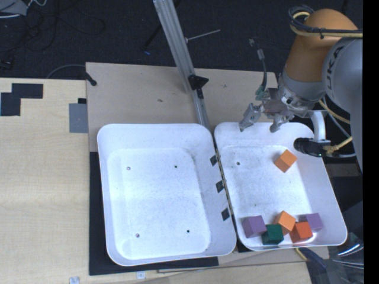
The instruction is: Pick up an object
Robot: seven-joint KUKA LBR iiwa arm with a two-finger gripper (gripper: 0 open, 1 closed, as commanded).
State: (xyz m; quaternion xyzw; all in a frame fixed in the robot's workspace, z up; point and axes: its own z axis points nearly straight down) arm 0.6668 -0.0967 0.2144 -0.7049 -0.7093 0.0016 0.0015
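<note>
Gripper (260, 122) hangs over the far rim of the right bin (334, 203), fingers spread wide with nothing between them. An orange cube (285, 160) lies apart inside that bin, tilted; other cubes (283, 226) cluster near its front edge.

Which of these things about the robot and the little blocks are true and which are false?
1. The gripper is holding an orange block. False: nothing is between its fingers; it hangs over the far edge of the right bin.
2. One orange block lies by itself, apart from the others. True.
3. The blocks are all in the left bin. False: they all lie in the right bin.
4. A green block sits in the cluster at the near edge of the right bin. True.
5. Two purple blocks, and, are in that cluster. True.
</note>
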